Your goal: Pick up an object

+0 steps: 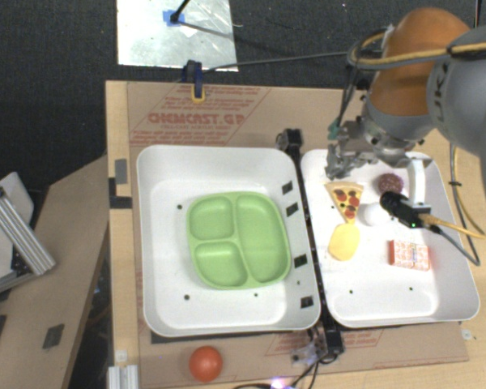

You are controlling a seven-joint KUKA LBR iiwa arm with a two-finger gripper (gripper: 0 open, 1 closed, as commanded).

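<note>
Orange ball (205, 362) nearest the camera, on the tabletop (251, 355) just outside the front rim of the left bin (158, 241), touching neither bin.

Left bin: green divided tray (237, 240) sits at its middle, three compartments, white floor showing on every side of it. Most open room lies along the bin's front and left walls.

Right bin (437, 298), touching the left bin along a shared rim with black clips. Taking the pizza slice as landmark:
- Yellow lemon-like piece (344, 242) just in front of the slice, touching or almost touching its tip; smooth, rounded.
- Pink patterned packet (409, 255) in front and to the right, well apart, flat, near the right wall.
- Small white ball (375, 214) just right of the slice.
- Dark red round thing (391, 183) behind-right.
- Front third of this bin is bare floor.

Pizza slice (346, 199): flat toy wedge, tan crust edge toward the back, red dots on yellow, point toward the camera.

Claw (338, 167) hangs just behind the slice's crust, by the shared rim. Cannot tell whether it is released or clenched; nothing seen between its tips. Grey arm (470, 96) with orange band comes in behind from the right
</note>
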